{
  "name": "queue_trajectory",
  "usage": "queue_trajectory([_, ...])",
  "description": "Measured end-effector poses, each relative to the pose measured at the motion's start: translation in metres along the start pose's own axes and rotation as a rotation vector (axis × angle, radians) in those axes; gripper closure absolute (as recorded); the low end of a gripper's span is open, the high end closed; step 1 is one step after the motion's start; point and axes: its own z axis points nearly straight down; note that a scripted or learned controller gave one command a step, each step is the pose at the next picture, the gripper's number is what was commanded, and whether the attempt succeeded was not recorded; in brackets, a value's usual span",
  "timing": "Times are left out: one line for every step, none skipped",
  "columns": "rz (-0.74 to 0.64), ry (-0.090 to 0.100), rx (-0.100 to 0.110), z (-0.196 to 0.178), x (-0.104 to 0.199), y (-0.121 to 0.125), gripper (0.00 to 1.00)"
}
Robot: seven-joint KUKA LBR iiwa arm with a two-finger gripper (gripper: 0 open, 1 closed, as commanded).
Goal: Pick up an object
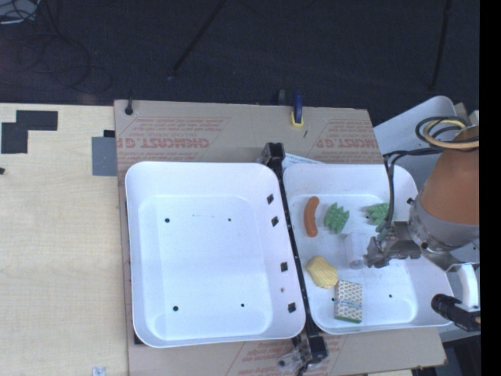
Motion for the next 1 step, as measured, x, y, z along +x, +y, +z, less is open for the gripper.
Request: queue_trajectory([-0.018, 0.005, -0.016, -0.1158, 0.0756, 0.0018, 1.0])
